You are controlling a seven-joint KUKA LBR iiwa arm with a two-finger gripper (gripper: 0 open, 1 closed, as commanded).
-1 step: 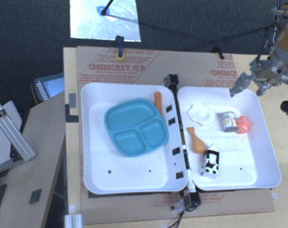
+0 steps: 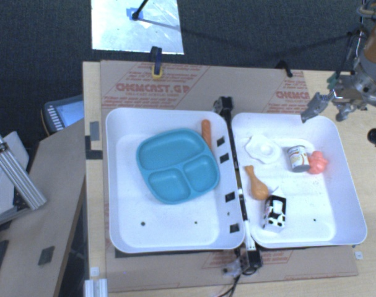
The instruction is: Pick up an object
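The gripper (image 2: 327,104) hovers above the right bin's (image 2: 345,166) far rim, jaws apart and empty; approach step. Next it must descend onto something, perhaps the can (image 2: 297,158) just below.

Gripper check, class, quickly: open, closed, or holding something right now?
Gripper: open, holding nothing, above the right bin's far right corner.

Two white bins sat side by side on a brown board (image 2: 194,82) printed with red letters. A yellow clamp (image 2: 157,64) gripped the board's far edge. Beyond it a shiny sheet (image 2: 138,20) lay on dark carpet (image 2: 39,42). A metal rail (image 2: 14,172) slanted at the left.
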